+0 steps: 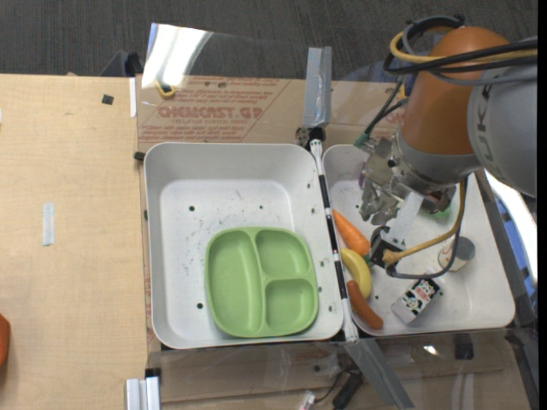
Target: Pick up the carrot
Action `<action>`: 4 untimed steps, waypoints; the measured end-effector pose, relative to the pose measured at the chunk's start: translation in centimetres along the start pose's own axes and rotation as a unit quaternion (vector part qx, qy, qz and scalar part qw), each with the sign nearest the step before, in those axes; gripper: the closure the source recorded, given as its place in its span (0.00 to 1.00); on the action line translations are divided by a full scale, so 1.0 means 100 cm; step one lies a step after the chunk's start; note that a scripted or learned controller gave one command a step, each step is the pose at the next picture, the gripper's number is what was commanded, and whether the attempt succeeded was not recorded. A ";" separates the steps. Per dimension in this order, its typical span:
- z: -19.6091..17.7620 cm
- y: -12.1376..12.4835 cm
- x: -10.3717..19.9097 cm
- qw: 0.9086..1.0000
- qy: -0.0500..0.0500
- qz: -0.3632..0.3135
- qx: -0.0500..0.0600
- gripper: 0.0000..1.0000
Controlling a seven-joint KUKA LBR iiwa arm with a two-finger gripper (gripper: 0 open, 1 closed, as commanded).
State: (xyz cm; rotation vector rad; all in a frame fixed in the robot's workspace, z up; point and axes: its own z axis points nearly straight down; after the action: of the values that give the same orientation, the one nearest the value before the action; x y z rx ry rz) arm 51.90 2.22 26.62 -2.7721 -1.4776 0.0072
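From my station: grey metal two-finger gripper (376,212) hung over the right shallow white bin (487,314), just beside the tapered orange carrot (350,231). Curved yellow banana (357,272) lay below it. Green three-compartment plastic tray (261,280) sat in the left white bin (171,229).

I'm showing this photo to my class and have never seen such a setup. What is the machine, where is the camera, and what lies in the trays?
One camera looks down at a slant on a bench with two white bins. The grey and orange machine is a robot arm reaching in from the right; its gripper hangs over the right bin. There lie a carrot, a banana, a sausage-like piece and a small carton. The left bin holds a green divided plate. Nothing visibly sits in the gripper.
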 end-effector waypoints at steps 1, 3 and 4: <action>-0.002 0.050 -0.126 0.993 0.000 -0.122 0.000 1.00; -0.019 0.004 -0.080 0.992 0.000 -0.129 0.000 1.00; -0.018 0.010 0.019 0.998 -0.001 -0.069 0.000 1.00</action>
State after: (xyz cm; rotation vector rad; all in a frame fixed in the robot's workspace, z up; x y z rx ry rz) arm 53.81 3.24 28.37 -2.6627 -1.6666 0.0090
